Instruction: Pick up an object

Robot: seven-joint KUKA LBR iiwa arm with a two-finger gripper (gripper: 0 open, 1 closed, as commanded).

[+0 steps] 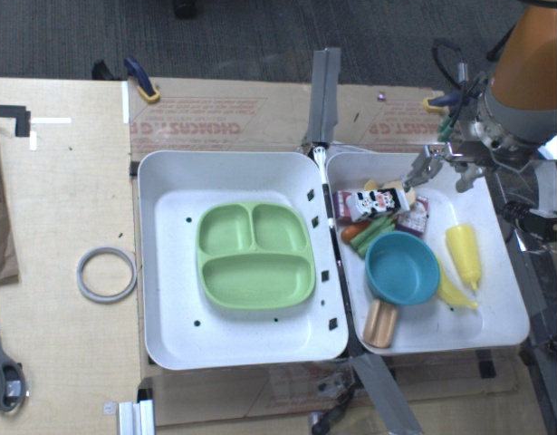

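In the right bin lie a blue bowl, a yellow squeeze bottle, a copper cup and a white and red packet. A green vegetable and an orange carrot piece rest beside the packet. My gripper hovers over the back of that bin, just right of the packet, its fingers spread open. Nothing sits between the fingers.
A green divided plate rests in the left bin. On the bench to the left are a grey ring and scissors. A yellow banana-like piece lies under the bottle. The arm's orange band rises at top right.
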